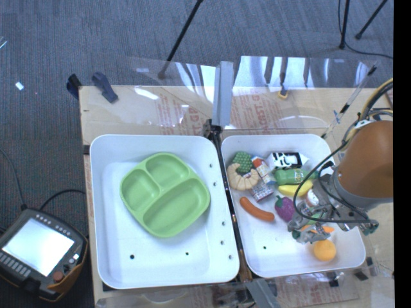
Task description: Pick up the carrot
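Apparently the pick was at its grasping stage and not finished. The gripper was low in the right bin, near that bin's right wall, and a small orange piece showed between the dark finger parts, which may have been the carrot; it was too small and too hidden to be sure. Whether the fingers were wide, narrow or closed on it could not be told. Nothing looked lifted clear of the bin floor, so closing and raising were, by my judgement, still to come.

Near the gripper, the right bin held an orange ball just below it, a purple eggplant to its left, a sausage further left, and a yellow banana above. A round pastry, a green item and a black-and-white box crowded the upper part.

The left bin held a green divided plate, whose compartments had nothing in them.
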Controlling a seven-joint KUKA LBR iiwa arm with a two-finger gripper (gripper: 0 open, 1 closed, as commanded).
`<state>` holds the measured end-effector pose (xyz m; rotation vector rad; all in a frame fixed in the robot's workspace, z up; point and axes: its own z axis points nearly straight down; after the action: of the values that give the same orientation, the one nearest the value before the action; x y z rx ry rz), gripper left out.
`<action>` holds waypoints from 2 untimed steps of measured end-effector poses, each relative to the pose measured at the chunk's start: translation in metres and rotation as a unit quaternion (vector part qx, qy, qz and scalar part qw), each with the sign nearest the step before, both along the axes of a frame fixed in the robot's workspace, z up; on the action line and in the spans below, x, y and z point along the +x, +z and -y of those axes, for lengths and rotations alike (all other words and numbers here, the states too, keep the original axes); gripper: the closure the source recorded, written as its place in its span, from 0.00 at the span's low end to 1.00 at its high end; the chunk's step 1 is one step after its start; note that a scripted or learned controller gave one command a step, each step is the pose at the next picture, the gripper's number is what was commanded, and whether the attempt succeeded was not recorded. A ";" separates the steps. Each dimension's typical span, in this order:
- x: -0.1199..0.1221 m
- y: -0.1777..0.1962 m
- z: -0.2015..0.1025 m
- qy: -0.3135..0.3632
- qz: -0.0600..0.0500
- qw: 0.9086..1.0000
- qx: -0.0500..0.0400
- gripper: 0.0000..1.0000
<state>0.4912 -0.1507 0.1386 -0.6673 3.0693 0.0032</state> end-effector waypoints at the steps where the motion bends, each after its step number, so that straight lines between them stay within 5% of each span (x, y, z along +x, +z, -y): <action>1: -0.005 -0.050 -0.007 -0.137 0.000 0.991 0.000 1.00; 2: 0.000 0.042 0.042 0.050 0.002 0.999 -0.001 1.00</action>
<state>0.4912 -0.1930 0.1807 -0.8179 3.0284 -0.0008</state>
